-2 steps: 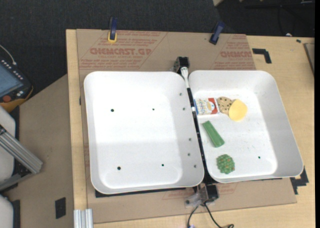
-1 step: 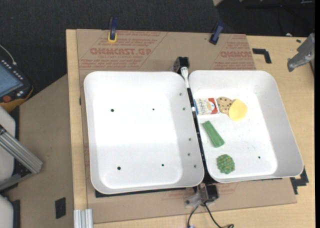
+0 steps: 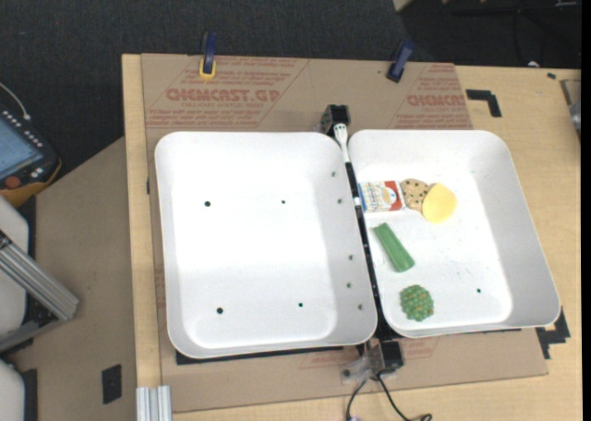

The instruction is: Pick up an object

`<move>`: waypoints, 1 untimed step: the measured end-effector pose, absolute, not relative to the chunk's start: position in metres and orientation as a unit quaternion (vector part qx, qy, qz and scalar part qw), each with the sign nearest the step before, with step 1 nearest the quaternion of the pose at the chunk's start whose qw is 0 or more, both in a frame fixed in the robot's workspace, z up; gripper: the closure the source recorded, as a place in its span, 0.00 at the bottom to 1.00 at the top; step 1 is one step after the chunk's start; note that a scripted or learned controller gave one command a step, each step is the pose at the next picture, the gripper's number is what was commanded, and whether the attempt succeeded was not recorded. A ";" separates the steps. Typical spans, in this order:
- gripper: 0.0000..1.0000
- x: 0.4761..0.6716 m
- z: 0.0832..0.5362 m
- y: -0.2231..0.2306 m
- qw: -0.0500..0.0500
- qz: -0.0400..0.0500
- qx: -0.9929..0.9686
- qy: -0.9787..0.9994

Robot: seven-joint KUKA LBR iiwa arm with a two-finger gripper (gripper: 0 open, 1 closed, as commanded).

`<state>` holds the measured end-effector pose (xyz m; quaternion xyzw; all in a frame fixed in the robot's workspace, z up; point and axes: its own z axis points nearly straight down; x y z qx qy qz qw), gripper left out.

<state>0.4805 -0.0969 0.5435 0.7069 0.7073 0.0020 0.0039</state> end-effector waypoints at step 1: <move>0.00 0.480 0.543 -0.097 0.003 0.002 0.707 0.707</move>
